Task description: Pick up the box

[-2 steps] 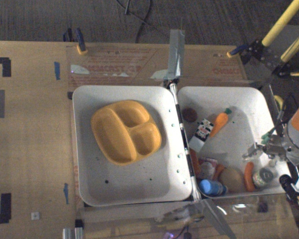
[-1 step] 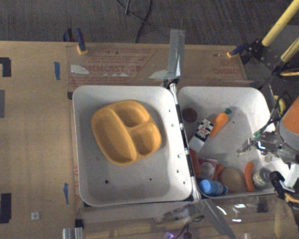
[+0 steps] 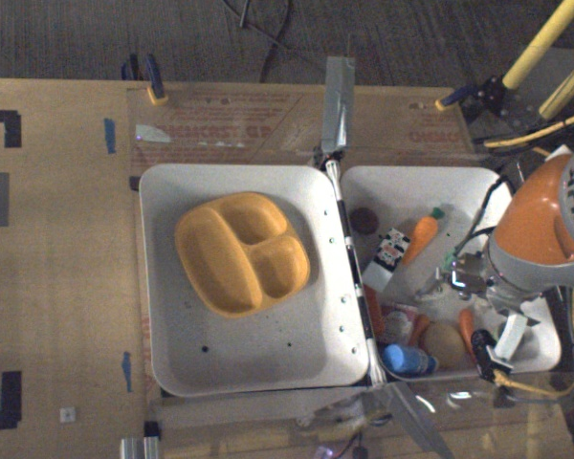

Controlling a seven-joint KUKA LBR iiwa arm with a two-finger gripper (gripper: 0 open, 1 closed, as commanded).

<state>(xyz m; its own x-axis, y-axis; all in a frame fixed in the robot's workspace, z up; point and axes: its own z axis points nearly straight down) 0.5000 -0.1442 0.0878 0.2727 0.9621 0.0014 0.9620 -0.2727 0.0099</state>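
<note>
- Sitting by the right bin's [image 3: 478, 176] left wall, the box [image 3: 386, 258] is well left of the gripper [image 3: 471, 280].
- Can't tell the gripper's state.
- Left bin [image 3: 172, 352] holds a yellow divided plate [image 3: 241, 252].

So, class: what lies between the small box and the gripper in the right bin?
In the camera view, the carrot lies between the box and the gripper.

yellow-orange divided plate [image 3: 242, 253], white bins [image 3: 163, 285], orange carrot [image 3: 422, 236], blue bottle [image 3: 408, 360]

Cardboard [image 3: 239, 127] print — red, too blurred to read.
</note>
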